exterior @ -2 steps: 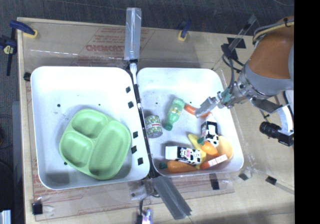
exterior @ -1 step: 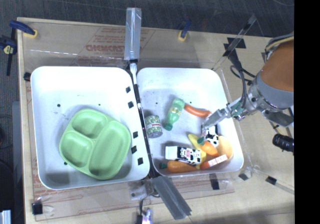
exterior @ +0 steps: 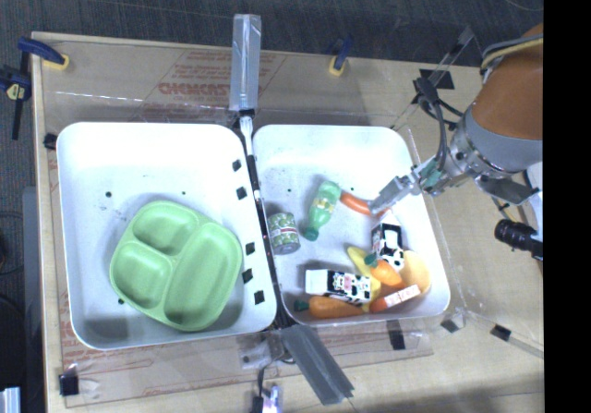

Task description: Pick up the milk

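A white milk carton with black cow patches (exterior: pixel 338 284) lies on its side near the front of the right bin (exterior: pixel 305 157). A second black-and-white cow-print item (exterior: pixel 390 248) stands just right of it, by the bin's right wall. My gripper (exterior: pixel 386 197) reaches in over the right wall at a slant, its tip above the right end of a small carrot (exterior: pixel 354 202). It hangs above and behind both cow-print items and touches neither.
In the right bin lie a green bottle (exterior: pixel 320 209), a small can (exterior: pixel 283 232), a banana (exterior: pixel 363 261), an orange piece (exterior: pixel 413 271) and a long carrot (exterior: pixel 334 308). A green divided plate (exterior: pixel 177 264) sits in the left bin (exterior: pixel 92 162).
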You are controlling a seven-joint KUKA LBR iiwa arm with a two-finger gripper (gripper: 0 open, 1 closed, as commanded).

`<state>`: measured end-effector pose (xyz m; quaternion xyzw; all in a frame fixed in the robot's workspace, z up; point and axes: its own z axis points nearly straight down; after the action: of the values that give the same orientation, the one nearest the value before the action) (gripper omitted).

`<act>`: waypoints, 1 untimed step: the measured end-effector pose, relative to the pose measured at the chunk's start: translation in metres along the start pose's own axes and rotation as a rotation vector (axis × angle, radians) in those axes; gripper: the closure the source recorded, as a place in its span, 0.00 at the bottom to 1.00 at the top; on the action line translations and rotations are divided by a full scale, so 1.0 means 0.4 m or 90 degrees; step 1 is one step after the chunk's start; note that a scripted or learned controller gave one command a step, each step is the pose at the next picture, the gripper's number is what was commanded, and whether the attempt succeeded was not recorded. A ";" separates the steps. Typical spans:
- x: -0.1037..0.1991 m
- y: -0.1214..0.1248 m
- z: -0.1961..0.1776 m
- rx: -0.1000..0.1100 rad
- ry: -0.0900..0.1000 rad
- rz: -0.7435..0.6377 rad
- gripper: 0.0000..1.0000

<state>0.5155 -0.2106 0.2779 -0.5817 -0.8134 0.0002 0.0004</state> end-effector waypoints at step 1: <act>0.042 0.034 -0.068 0.000 0.000 0.027 0.00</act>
<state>0.5231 -0.1901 0.3050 -0.5985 -0.8011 0.0001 0.0002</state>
